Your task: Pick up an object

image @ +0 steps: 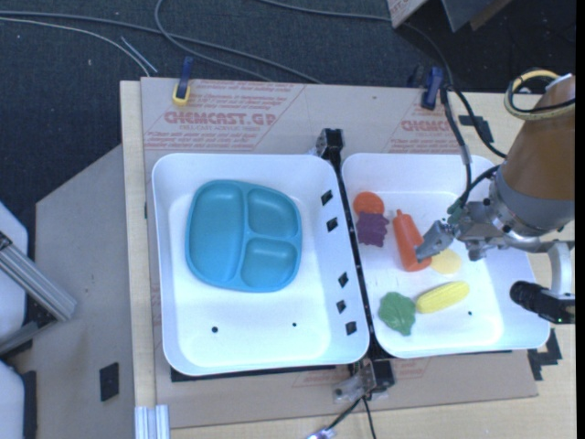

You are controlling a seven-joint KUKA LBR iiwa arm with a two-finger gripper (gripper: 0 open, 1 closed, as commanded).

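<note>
Reaching in from 3 o'clock, the arm (539, 167) brings its gripper (437, 242) low over the right bin (475, 337), right beside the orange carrot (408, 239). In the camera view I cannot tell whether the gripper is spread or closed: its dark tip overlaps the lower end of the carrot and the edge of a pale yellow piece (446, 262), and no object is clearly seen between its tips. So, as a judgement, the pick is not yet done; nothing looks lifted, and every toy seems to rest on the bin floor. What remains is to close on 1 object and raise it clear.

The right bin holds 6 things. At 12 o'clock of the group sits a small orange round piece (368, 203), with a purple toy (372, 230) touching it just below. The carrot stands near upright at 3 o'clock of the purple toy. The pale yellow piece lies at 4 o'clock of the carrot, partly under the gripper. A yellow corn cob (442, 296) lies slanted toward 6 o'clock, and a green broccoli-like toy (397, 311) touches its left end.

The left bin (256, 337) carries 1 blue divided plate (244, 236) with 3 compartments, set toward its 11 o'clock side. Both bins rest side by side on the tabletop (228, 108).
</note>
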